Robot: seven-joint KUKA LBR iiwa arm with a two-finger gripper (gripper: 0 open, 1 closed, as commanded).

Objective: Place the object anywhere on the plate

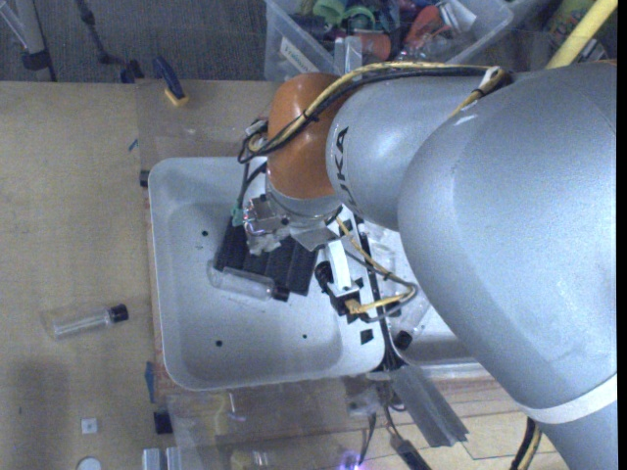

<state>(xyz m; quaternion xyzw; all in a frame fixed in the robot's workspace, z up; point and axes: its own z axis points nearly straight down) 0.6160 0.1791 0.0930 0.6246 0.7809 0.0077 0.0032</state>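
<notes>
While the arm (pixel 470 223) covers most of the right side of the scene, judging progress is hard: no plate can be made out anywhere, and the task's object can't be identified w/ confidence either. What does show is the gripper (pixel 257 262), a black block down low inside the left bin (pixel 186 351), roughly mid-bin, w/ a pale, clear-looking piece (pixel 235 284) lying right at its near-left edge (could be the object, could be part of the tool; too blurred to say). Whether the gripper is open, closed or holding anything cannot be told from this angle, since the wrist and orange band (pixel 299 130) sit above it. Outside the bin, on the bench to the left, lies a small clear vial w/ a dark cap (pixel 86 318), well apart from the gripper. At the far edge a tub of mixed colourful items (pixel 392 13) sits beyond the bins. My read: the task is at the pick stage at best; nothing shows as placed, so transfer to the plate and release are prob. all left to do.
</notes>
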